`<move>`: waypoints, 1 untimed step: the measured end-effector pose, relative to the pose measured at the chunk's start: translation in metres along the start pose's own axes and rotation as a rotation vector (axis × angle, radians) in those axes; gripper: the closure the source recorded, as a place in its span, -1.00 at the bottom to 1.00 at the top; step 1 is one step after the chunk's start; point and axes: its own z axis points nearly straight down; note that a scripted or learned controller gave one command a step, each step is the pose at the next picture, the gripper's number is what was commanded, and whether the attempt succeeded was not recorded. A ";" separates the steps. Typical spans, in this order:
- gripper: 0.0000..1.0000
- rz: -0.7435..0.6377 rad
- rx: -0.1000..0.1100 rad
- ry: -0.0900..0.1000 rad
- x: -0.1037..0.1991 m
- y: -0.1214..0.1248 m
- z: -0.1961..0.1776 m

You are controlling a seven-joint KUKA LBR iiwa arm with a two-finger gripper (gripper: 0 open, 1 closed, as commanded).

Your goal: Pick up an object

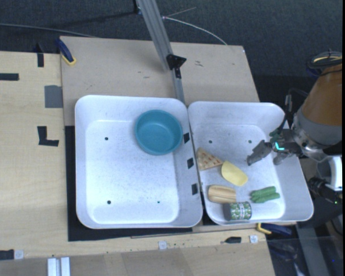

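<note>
The gripper (268,152) hung over the right bin (241,111), near its right wall, w/ the two fingers spread apart and nothing between them; one finger (256,154) pointed down-left, the other (280,156) was closer to the wrist; the grey arm (324,105) w/ its orange band reached in from the right edge. All small objects lay to the left of and below the gripper, apart from it; the yellow piece (234,174) was the nearest one, just down-left of the fingertip but not touching it; the cracker-like wedge (207,159) sat further left, beside the yellow piece; the green pod (264,194) lay almost directly below the gripper; the bun-shaped object (221,194) and the small can (239,211) lay lower-left, close to each other. Far left of the gripper, in the left bin (103,171), stood a blue bowl (158,131), near the top right corner of that bin.
</note>
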 end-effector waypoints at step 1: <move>-1.00 0.000 -0.001 0.000 0.000 0.000 0.000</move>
